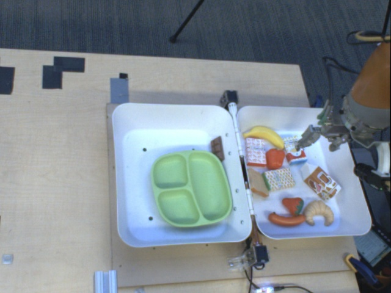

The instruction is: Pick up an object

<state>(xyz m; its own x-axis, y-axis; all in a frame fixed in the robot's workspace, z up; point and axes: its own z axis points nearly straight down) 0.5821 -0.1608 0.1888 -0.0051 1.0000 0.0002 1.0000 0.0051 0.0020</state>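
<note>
Two white bins are sitting side by side on a wooden bench. The left bin [131, 163] is holding a green divided plate [191, 188] and a small brown block [217, 144] near the divider. The right bin [354, 215] is crowded with toy food: a banana [264, 135], a red tomato [275, 159], a patterned cracker box [280, 179], a sausage [286, 220] and a croissant [320, 212]. The gripper [307, 138] is hovering over the bin's upper right, beside a small carton [296, 157]; whether it is gripping anything cannot be told
</note>
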